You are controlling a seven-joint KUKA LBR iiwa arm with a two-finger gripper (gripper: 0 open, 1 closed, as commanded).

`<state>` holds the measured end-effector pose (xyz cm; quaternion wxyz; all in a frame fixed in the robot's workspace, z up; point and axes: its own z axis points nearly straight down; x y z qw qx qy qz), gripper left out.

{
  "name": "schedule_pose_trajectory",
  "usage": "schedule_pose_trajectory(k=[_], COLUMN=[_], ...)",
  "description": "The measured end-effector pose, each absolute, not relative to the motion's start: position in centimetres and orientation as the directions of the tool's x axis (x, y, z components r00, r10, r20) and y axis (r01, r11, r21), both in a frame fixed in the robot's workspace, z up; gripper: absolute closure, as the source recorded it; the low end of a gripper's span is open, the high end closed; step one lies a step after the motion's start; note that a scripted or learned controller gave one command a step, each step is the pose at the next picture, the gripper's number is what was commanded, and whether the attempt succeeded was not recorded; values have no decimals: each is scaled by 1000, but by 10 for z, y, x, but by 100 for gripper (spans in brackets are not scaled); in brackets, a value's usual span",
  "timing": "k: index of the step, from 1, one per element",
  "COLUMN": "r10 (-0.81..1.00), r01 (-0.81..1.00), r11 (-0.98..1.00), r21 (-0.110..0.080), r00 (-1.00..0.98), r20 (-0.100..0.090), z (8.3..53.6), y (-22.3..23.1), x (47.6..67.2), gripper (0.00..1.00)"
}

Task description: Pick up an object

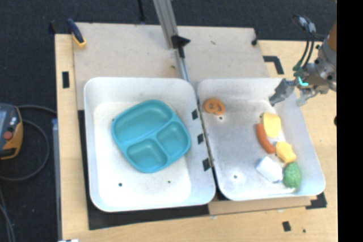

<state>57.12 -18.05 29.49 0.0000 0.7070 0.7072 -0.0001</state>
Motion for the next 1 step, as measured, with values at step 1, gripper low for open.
schedule_pose_trajectory(k=[1], r10=[1000], r01=[1000], r11=[1], r21=[2], r00=[-1], r20=[-1], z=[296], y=[-181], x=[572], gripper=[0])
